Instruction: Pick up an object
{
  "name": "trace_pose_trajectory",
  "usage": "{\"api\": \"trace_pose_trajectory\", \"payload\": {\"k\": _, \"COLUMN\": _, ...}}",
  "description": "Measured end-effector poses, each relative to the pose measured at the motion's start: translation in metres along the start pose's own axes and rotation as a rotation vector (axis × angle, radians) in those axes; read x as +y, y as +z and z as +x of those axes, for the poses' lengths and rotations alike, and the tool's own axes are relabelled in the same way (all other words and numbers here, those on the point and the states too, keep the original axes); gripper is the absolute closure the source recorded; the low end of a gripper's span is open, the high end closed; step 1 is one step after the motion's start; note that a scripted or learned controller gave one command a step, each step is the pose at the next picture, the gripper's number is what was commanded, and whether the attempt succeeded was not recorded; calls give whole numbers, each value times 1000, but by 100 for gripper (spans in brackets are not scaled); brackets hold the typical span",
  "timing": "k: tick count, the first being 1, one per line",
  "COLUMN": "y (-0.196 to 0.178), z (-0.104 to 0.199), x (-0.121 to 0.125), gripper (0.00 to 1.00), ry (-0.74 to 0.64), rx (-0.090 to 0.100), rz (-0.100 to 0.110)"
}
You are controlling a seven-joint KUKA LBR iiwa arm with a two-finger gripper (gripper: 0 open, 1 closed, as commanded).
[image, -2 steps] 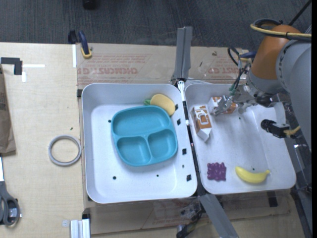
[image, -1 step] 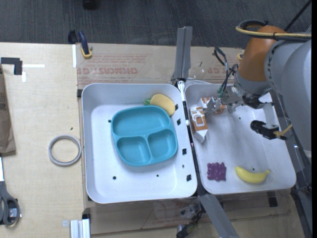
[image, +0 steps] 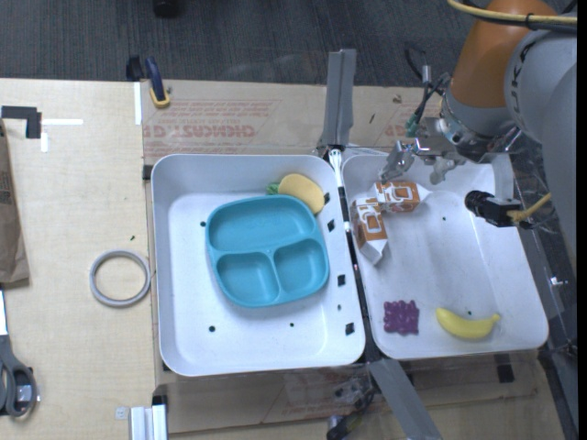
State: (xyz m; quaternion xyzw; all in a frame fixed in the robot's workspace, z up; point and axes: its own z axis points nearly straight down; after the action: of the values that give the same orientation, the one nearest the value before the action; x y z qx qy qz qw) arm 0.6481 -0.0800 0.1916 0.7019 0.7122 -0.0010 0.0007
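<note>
The right bin (image: 459, 255) holds an orange-and-white carton (image: 398, 196) near its back left. A second, similar carton (image: 370, 226) lies just in front of it. Purple grapes (image: 401, 316) and a yellow banana (image: 468, 323) lie at the front. My gripper (image: 418, 163) hangs over the back of this bin, just above and behind the first carton. Its fingers look spread, and nothing sits between them. The orange band and grey arm come in from the upper right.
The left bin (image: 170, 273) carries a blue divided plate (image: 266, 250) with a yellow lemon-like fruit (image: 303, 191) at its far edge. On the bench to the left lie a tape ring (image: 120, 277) and scissors (image: 14, 385). A black cable fitting (image: 491, 207) hangs off the arm over the right bin.
</note>
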Motion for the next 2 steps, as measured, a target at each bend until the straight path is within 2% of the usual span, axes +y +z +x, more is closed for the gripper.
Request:
{"api": "trace_pose_trajectory", "payload": {"k": 1, "y": 51, "z": -70, "x": 9, "gripper": 0, "ry": -128, "rx": 0, "rz": 0}}
{"api": "trace_pose_trajectory", "payload": {"k": 2, "y": 85, "z": -60, "x": 17, "gripper": 0, "ry": -250, "rx": -4, "rz": -20}}
